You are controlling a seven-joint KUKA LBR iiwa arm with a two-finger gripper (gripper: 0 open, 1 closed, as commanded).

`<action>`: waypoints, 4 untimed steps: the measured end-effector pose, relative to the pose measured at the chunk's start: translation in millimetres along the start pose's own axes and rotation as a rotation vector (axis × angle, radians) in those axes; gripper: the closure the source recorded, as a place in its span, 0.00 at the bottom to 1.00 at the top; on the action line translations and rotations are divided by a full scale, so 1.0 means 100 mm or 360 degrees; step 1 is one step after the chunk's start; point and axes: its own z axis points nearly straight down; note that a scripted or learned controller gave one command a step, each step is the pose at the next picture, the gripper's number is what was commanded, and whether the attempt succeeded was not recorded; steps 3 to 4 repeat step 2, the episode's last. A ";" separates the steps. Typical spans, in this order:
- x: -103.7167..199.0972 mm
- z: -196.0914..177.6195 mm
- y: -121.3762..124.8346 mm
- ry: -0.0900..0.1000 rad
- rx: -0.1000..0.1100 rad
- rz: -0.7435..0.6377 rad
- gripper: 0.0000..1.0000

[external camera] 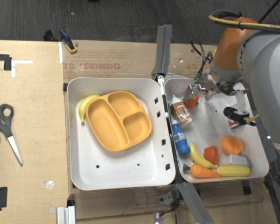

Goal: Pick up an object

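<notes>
Starting at the lower right of the frame, the right bin point(212, 125) holds a row of toy food along its near wall: a carrot point(204, 171), a corn cob point(233, 171), a small yellow banana point(200, 157), a red lump point(211, 153) and an orange lump point(232, 145). Further up its left side lie a blue bottle point(179, 140) and an orange-and-white carton point(182, 113). Beyond these, in the bin's upper left corner, the hand point(195, 88) hangs low over a small red piece point(191, 101), which sits right at its tip. Whether the hand is spread, pressed together or pinching that piece cannot be told at this size.

I judge the pick as not yet shown done: nothing is plainly lifted clear of the bin, and every other toy lies loose on the bin floor. The red piece looks like the likeliest target; a grip and a lift are left to see.

To the left, the left bin point(116, 167) carries a yellow plate point(117, 120) with 3 compartments and a larger banana point(86, 105) touching its upper left rim. The 2 bins rest side by side on a pale wooden surface point(28, 101), with scissors point(9, 134) at the left edge. Brown cardboard point(107, 59) lies along the bins' far side, a blue clamp point(67, 41) at its corner. Dark carpet point(130, 8) fills the top of the frame.
</notes>
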 end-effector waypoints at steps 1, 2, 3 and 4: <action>0.05 -0.08 0.02 0.0006 -0.0004 -0.0011 1.00; 0.36 -1.15 0.02 0.0017 0.0022 0.0021 1.00; 0.36 -1.15 0.02 0.0017 0.0022 0.0021 1.00; 0.36 -1.15 0.02 0.0017 0.0022 0.0021 1.00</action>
